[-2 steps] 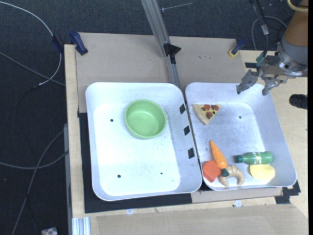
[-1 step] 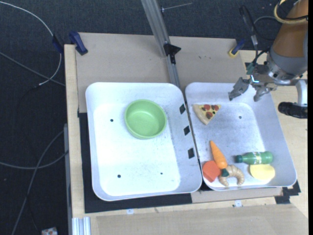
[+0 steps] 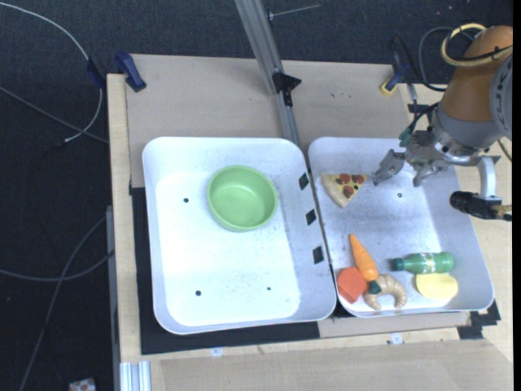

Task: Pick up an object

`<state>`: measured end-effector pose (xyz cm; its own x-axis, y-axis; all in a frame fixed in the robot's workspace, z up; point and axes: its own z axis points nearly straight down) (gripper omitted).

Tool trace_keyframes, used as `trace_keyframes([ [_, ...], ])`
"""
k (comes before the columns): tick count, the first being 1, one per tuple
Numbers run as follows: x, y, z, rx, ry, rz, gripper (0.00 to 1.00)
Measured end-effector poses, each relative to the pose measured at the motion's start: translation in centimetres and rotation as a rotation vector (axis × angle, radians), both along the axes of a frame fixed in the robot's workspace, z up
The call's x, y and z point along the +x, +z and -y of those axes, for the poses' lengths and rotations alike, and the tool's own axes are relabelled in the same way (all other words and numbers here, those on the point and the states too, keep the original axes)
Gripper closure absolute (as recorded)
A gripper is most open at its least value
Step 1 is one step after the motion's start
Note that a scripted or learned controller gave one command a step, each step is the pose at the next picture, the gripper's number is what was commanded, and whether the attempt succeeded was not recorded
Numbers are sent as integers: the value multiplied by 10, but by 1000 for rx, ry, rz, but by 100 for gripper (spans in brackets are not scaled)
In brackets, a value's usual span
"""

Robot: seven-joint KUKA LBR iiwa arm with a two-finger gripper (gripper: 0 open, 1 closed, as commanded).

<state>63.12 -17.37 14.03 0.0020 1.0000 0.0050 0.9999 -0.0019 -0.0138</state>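
The bench [image 3: 203,88] bears two white bins [image 3: 163,243] side by side.

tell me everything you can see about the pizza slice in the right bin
The pizza slice is a small toy wedge, tan crust with red and dark topping spots, plastic by its look. It lies flat on the floor of the right bin, in the upper left part near the wall shared with the other bin, its tip pointing down toward the near edge. Nothing touches it; the claw hangs open just to its right, apart from it.

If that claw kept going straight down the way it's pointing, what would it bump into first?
Most likely the bare floor of the right bin. The claw hangs open over an unoccupied patch, with the pizza slice off to its side, though depth is hard to judge.
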Motion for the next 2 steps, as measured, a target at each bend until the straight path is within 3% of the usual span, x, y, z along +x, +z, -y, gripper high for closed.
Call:
trace_keyframes([
  [1,3,17,0,-1,0,11,100],
  [2,1,65,0,-6,3,24,100],
])
